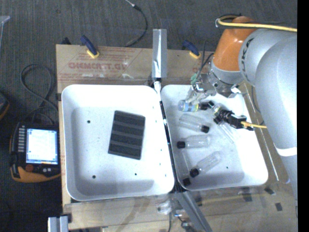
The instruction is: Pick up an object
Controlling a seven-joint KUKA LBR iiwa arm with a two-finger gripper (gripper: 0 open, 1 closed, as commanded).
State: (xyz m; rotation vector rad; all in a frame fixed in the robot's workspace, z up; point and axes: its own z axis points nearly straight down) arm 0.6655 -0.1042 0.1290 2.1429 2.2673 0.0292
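- The pincer hangs low in the right bin, clamped on a clear bottle.
- Faded red lettering on the cardboard to its left is unreadable.

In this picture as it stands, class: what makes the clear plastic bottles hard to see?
Camera view: the clear plastic bottles are see-through against the right-hand white bin, marked mainly by black caps; the gripper area is soft and cluttered.
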